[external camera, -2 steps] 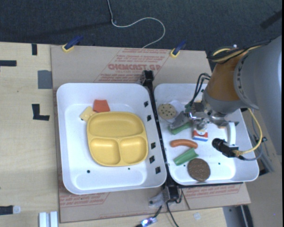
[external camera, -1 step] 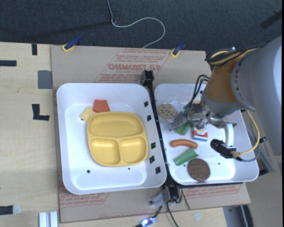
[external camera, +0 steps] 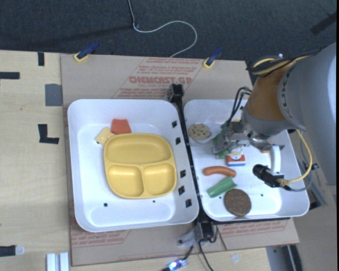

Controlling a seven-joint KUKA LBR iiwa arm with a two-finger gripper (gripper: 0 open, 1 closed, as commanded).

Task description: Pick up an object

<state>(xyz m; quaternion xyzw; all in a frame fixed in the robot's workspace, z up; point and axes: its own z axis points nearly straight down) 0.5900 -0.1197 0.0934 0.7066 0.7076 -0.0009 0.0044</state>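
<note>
Nearby: cookie point(external camera: 200, 132), sausage point(external camera: 219, 171), green pickle point(external camera: 221, 187).

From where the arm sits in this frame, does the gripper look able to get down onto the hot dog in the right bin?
Probably yes. The gripper hangs over the right bin, just above the hot dog, which lies exposed. A small red-and-white item and a green piece sit close by and might get nudged.
</note>
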